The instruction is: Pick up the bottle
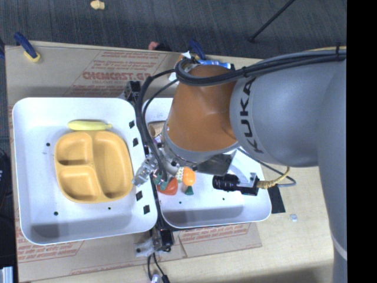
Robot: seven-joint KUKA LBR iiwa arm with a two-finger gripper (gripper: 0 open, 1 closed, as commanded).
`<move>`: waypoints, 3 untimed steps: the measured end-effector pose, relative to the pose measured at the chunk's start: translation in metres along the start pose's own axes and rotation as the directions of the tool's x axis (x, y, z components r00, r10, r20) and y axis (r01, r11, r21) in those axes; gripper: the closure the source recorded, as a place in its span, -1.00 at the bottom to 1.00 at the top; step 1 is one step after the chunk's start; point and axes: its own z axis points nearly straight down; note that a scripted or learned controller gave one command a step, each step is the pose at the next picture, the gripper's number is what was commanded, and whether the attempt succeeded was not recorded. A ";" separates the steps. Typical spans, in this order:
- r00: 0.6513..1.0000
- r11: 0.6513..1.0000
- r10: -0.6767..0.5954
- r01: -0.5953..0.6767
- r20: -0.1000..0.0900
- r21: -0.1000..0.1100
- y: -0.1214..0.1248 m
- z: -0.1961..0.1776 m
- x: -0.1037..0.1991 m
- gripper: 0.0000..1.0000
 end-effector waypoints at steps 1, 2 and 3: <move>0.969 0.969 -0.245 0.245 0.001 -0.001 0.064 0.009 0.049 1.00; 0.937 0.937 -0.348 0.348 -0.001 0.001 0.010 0.028 0.008 1.00; 0.910 0.910 -0.415 0.415 0.002 0.001 -0.056 -0.015 -0.043 1.00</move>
